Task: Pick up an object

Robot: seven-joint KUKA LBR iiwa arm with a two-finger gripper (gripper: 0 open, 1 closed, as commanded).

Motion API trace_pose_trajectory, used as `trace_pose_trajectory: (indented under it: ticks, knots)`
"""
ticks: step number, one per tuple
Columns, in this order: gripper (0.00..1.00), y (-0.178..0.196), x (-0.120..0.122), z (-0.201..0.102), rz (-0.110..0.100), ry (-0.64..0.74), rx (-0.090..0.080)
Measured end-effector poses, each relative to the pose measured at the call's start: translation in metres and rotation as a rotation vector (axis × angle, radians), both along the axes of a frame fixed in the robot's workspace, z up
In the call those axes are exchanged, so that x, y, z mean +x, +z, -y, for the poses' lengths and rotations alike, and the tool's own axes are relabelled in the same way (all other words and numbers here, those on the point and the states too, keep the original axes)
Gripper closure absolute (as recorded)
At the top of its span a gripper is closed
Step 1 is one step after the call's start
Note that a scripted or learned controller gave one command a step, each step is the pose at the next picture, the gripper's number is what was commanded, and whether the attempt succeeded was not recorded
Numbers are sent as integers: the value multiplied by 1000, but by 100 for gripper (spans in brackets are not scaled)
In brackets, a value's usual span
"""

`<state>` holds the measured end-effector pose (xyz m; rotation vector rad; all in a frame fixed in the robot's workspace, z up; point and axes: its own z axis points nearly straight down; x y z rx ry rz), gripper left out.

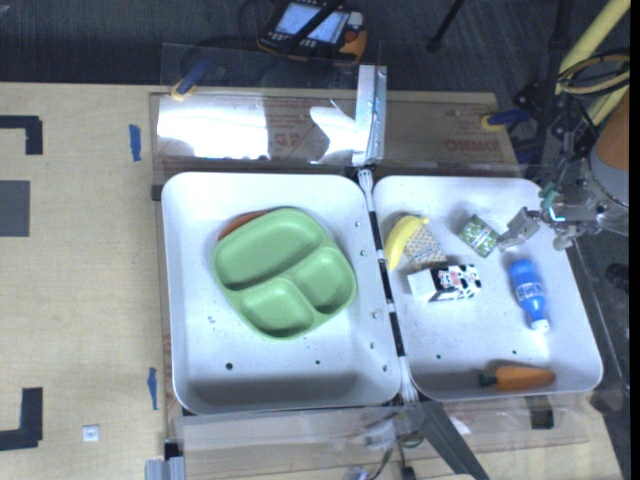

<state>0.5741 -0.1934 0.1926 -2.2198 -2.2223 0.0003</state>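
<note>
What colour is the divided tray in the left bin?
Light green, a plain matte shade; the divided tray shows best in the camera view, lying in the left bin.

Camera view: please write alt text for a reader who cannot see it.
The pincer hovers at the right bin's far right edge, above a blue bottle, a banana, a black-and-white carton, a small green packet and a carrot. The left bin holds a green divided tray.

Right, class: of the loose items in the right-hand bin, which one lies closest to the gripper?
The small green packet, just left of the gripper. The blue bottle, cow-patterned carton, banana and carrot all lie further off.
</note>
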Motion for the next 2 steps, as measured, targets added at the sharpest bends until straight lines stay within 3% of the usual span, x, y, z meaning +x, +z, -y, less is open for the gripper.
trace_pose_trajectory:
  ticks: [1, 2]
  knots:
    - [0, -93, -13, 16, 6, -13, 12]
    - [0, -79, -25, 8, 0, 82, 1]
